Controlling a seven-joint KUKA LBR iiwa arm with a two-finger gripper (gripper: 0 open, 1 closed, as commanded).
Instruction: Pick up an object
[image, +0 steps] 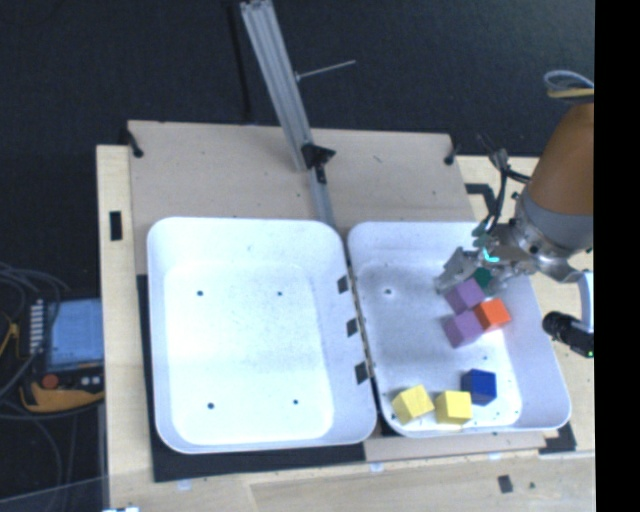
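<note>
The right bin (400, 300) holds several small blocks. Two purple blocks (464, 295) (461, 327) lie near its middle right, with an orange block (493, 315) touching them. A green block (489, 278) peeks out just under the gripper. A blue block (480, 385) and two yellow blocks (412, 403) (453, 406) rest near the front wall. The gripper (466, 267) hangs low over the upper purple block and the green one; the arm's grey wrist and orange band come in from the right. How its fingers stand is not readable.
The left bin (245, 330) sits beside the right one, separated by a rim with black clips (352, 325). A slanted metal pole (285, 95) rises behind the bins. A blue device with cables (70, 340) lies off the bench's left edge.
</note>
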